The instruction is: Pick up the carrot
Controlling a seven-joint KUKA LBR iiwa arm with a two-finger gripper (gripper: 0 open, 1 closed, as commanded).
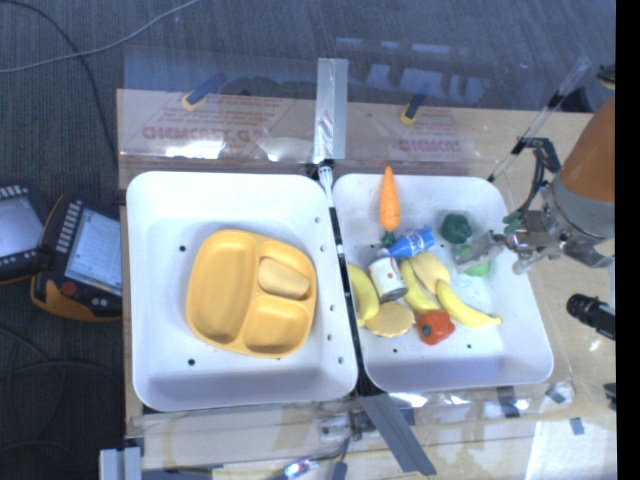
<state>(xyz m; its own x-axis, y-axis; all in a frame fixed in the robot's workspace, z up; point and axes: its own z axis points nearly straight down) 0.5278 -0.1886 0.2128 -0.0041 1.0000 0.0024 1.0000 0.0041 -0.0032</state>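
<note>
The orange carrot [389, 200] lies lengthwise at the back of the right bin [520, 363], close to its left wall, tip pointing away from me. The gripper [487, 247] reaches in over the right bin's right side, about a hand's width right of and nearer than the carrot. It hangs beside a dark green item [456, 228] and just above a small light green piece [478, 266]. Nothing shows held in it.
Crowded below the carrot are a blue bottle [412, 242], a small can [387, 278], bananas [465, 308], a round cookie [390, 320] and a red fruit [434, 328]. The left bin [160, 218] holds a yellow divided plate [225, 293] with a tan piece [284, 278].
</note>
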